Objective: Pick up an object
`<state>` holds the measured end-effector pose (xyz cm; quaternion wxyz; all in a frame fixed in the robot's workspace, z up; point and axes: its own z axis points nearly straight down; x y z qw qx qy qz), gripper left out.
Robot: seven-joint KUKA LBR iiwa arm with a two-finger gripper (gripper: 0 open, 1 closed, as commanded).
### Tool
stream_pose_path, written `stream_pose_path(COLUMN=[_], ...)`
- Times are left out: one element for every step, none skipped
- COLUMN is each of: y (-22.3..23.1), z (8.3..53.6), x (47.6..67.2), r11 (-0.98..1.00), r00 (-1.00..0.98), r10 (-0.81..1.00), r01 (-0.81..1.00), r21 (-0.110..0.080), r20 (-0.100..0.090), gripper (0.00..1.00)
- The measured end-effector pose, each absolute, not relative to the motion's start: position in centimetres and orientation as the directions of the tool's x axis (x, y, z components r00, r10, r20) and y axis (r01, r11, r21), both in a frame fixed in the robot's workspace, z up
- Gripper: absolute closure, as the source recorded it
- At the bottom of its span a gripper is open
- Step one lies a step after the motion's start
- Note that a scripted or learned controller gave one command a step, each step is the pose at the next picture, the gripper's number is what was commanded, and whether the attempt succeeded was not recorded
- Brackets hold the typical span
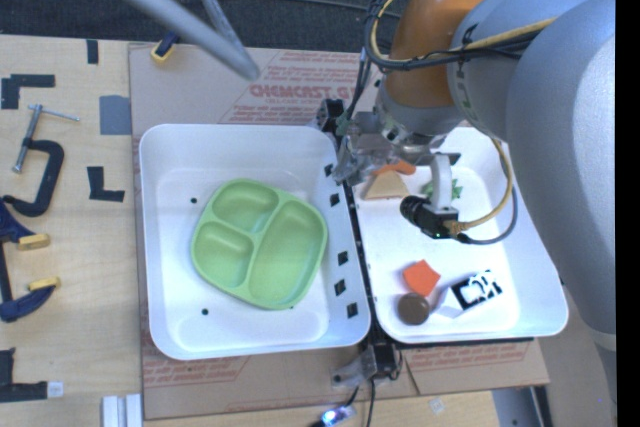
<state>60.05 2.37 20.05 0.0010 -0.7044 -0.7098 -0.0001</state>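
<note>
The tool [385, 163] is hanging low over the far part of the right bin [540, 260], near the wall between the two bins; whether it is clenched or released, one cannot tell. A tan wedge [383, 183] is lying just under it. An orange block [421, 276], a brown round piece [413, 309] and a black-and-white item [476, 291] are lying near the bin's near edge. A green divided plate [260, 243] is resting in the left bin [165, 215].

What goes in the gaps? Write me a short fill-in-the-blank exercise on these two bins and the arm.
1. The green divided plate lies in the ____ bin.
2. The arm hangs over the ____ bin.
3. The block near the black-and-white tag is ____ in colour.
4. The plate has ____ compartments.

Missing words: left; right; orange; three
</note>
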Motion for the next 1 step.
stream_pose_path(y=[7.28], z=[19.96], x=[61.16], r11=[0.007], r00=[-0.007], r10=[1.000], r01=[1.000], r21=[-0.001], r20=[0.001], gripper=[1.00])
